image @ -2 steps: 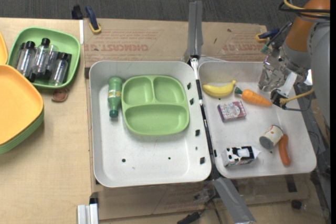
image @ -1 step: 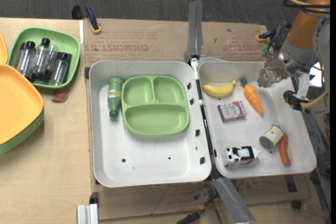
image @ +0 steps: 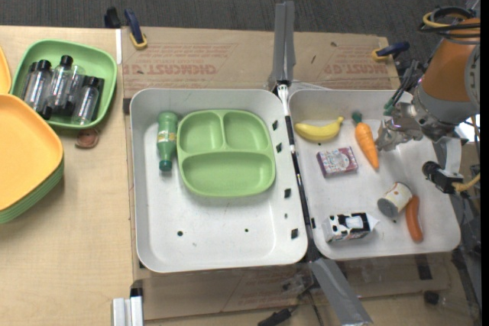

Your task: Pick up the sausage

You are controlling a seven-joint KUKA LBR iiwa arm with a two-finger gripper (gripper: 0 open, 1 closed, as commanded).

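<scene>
Nearest the camera in the right bin (image: 443,240), a small black-and-white carton (image: 350,227) lies by the front wall. Just behind it, to the right, there's the sausage (image: 413,219), orange-red, lying close to the bin's right edge, with a small white cup (image: 395,200) tipped on its side and touching its upper end. Over in the left bin (image: 153,240), a green divided plate (image: 226,151) sits in the middle, and a green bottle (image: 166,140) lies along its left side. Back to the right bin: a pink packet (image: 338,161) is in the centre, a carrot (image: 367,144) just to its right, a banana (image: 319,129) behind them. And there's the gripper (image: 391,135), hovering right beside the carrot's far end, well apart from the sausage; whether it is open or closed, one cannot tell from here. Far left on the bench: stacked yellow plates (image: 27,156) and a green tray (image: 30,57) of small dark-capped bottles (image: 61,91)
</scene>
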